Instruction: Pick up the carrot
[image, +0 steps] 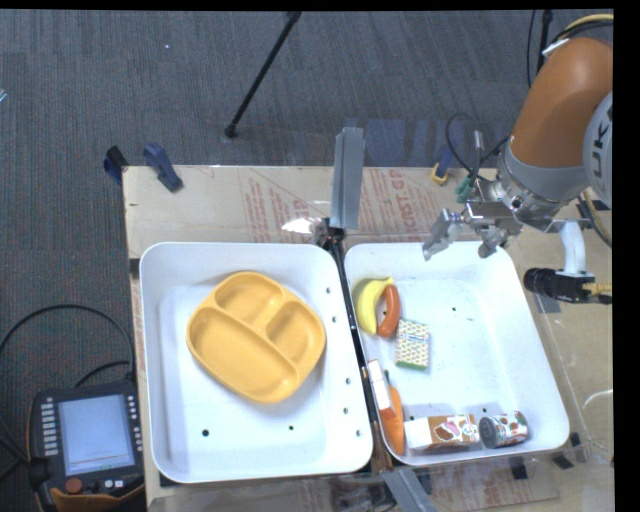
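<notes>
The gripper (462, 238) hung above the far rim of the right bin (480, 330), its 2 fingers spread wide with nothing between them, well apart from anything in the bin. The carrot (395, 421) lay at the opposite, near-left corner of that bin, a short orange piece running along the left wall and pressed close to it, with a slim white item (376, 381) just beyond its far end and a small printed box (444, 431) just beside it on the right, a can (503, 430) next to that. A second orange piece (388, 310) rested against the banana (370, 303) near the far-left corner, with a patterned packet (412, 345) just beside it; it looked more like a sausage, so the near one was probably the target. To do the step well, the arm likely needed to travel across the bin toward the near-left corner, turn the wrist so the fingers closed across the carrot's width, and descend with 1 finger slipping between carrot and wall. The tight wall clearance and the neighbouring box seemed the main risks. The left bin (170, 400) held 1 yellow divided plate (256, 335), and the tabletop (230, 205) showed beyond.
</notes>
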